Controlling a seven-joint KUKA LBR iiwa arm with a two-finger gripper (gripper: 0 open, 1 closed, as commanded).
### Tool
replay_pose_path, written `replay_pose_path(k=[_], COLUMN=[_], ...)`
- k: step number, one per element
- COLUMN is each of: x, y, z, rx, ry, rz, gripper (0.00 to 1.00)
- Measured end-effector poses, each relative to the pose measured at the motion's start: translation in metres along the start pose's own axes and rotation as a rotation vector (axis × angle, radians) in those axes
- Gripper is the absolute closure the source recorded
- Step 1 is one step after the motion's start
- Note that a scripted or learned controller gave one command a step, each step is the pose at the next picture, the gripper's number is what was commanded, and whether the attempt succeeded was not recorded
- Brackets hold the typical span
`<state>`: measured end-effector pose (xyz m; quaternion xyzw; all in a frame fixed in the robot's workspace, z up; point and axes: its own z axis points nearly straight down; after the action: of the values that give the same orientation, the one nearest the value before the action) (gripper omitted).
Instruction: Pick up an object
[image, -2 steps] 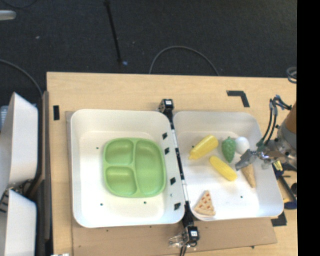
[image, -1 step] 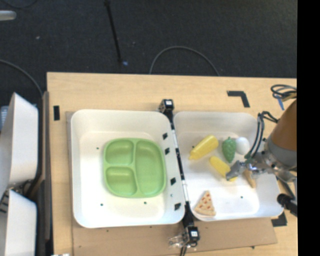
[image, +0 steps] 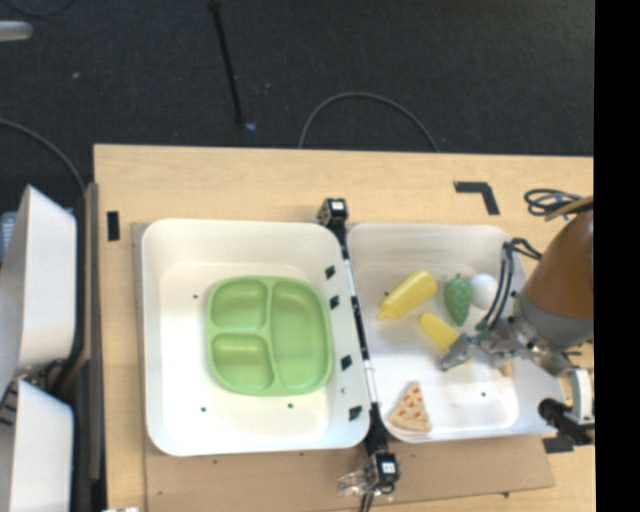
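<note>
Your two-finger gripper (image: 462, 354) hangs low in the right white bin (image: 400, 240), its grey fingers (image: 450, 359) spread apart and holding nothing. You see the small yellow plastic piece (image: 437, 329) just beside the fingertips, possibly touching them. Above it lie the larger yellow corn-shaped toy (image: 408, 295), the green bumpy toy (image: 459, 298) and a white round object (image: 483, 290). A pizza-slice toy (image: 410, 408) rests at the bin's near-left corner. A green divided plastic tray (image: 269, 334) sits in the left white bin (image: 160, 400).
</note>
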<state>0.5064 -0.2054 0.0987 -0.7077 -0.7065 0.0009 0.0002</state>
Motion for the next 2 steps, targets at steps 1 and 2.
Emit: replay_pose_path(k=[1,2], x=[-0.001,0.005], y=[0.001,-0.004], z=[-0.013,-0.065], rx=[-0.006,-0.008], ry=[-0.001,-0.002], rz=[0.004,-0.005], gripper=[1.0,1.0])
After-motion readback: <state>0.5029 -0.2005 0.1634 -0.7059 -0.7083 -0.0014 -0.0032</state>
